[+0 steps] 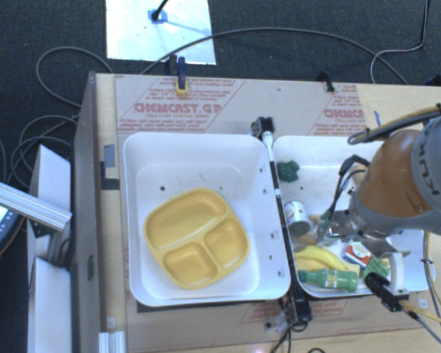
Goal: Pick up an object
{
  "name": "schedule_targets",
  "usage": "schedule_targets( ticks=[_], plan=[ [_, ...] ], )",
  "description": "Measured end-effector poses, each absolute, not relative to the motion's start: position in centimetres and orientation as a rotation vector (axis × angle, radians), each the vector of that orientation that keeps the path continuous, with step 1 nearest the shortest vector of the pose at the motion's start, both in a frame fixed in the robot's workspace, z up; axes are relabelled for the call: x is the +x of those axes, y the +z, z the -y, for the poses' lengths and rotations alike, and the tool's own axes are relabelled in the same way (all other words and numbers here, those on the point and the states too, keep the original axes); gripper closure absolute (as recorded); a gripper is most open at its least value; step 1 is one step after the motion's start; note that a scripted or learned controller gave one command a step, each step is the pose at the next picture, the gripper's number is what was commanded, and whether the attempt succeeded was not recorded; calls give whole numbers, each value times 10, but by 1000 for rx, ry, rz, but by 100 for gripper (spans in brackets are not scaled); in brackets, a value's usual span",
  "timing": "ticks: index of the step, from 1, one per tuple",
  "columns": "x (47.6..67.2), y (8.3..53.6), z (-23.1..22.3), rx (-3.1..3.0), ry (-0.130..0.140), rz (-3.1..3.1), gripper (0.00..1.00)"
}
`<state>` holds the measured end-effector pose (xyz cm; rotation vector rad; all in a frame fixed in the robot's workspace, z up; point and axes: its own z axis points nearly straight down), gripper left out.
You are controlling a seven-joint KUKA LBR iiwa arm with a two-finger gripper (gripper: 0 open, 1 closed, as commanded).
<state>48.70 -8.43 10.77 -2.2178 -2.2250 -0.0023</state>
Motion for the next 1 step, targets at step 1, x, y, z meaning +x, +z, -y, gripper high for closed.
schedule_targets(
  ticks=[1],
  plan=[
    [487,185,-32,-2217,-5,2227,100]
  ],
)
